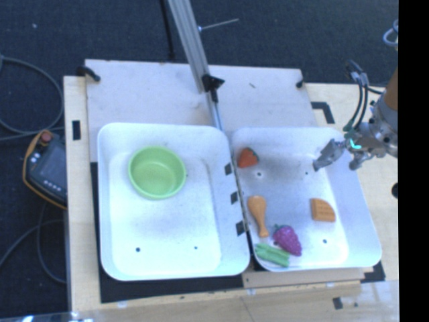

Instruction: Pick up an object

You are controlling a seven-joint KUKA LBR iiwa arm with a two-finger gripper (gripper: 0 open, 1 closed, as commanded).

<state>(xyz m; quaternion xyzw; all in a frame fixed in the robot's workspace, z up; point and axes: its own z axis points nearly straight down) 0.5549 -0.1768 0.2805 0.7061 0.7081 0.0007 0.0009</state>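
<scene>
A: Pincer (330,154) state?

B: Sits at the right of the frame, over the upper right part of the right bin (355,247). Nothing between its fingers that I can see. Apart or together, cannot tell, too blurry.

A: Candidates?

B: All in the right bin. Orange-red strawberry-like toy (248,157) at its upper left corner, a tan drumstick-shaped piece (258,215) lower left, purple grape bunch (287,239) and a green pod (271,254) at the bottom edge, an orange wedge (323,210) centre right. Left bin (114,247) has a green bowl (157,172).

A: Nearest one?

B: Orange wedge, just below the pincer in the frame, well apart from the rest.

A: Handling?

B: Looks like play food, so my guess is light, stiff, smooth plastic, a bit slippery. Not fragile. I'd take it across the short sides, centred, so it doesn't squirt out.

A: Others?

B: Grapes touch or nearly touch the pod, crowded. Drumstick: grab the narrow neck. Strawberry hugs the bin wall, awkward.
</scene>
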